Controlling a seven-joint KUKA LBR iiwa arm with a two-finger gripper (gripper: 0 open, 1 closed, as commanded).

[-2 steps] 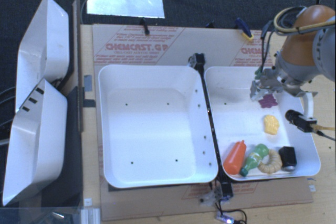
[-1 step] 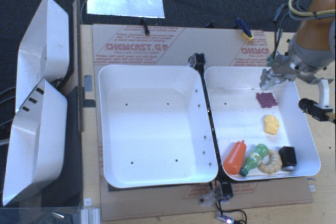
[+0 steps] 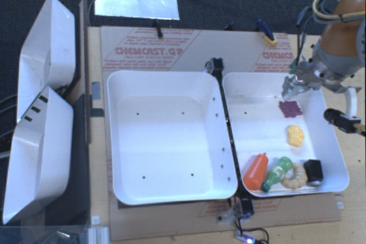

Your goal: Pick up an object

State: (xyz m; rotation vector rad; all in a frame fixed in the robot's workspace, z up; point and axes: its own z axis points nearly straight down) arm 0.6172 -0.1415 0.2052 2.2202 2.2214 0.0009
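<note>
My gripper (image 3: 291, 90) hangs over the far right part of the right bin (image 3: 251, 88), just above and behind a flat purple piece (image 3: 290, 108) that lies on the bin floor. Nothing shows held in the gripper. A yellow lumpy item (image 3: 295, 135) lies nearer the camera than the purple piece. Along the bin's near edge sit an orange bottle (image 3: 256, 171), a green bottle (image 3: 277, 173), a beige ring (image 3: 295, 178) and a black block (image 3: 313, 170).
The left bin (image 3: 123, 123) stands beside the right one, with a black divider strip (image 3: 226, 123) between them. Two spare white bins (image 3: 43, 117) lean at the far left, off the bench. A blue and yellow clamp (image 3: 266, 32) lies behind the right bin.
</note>
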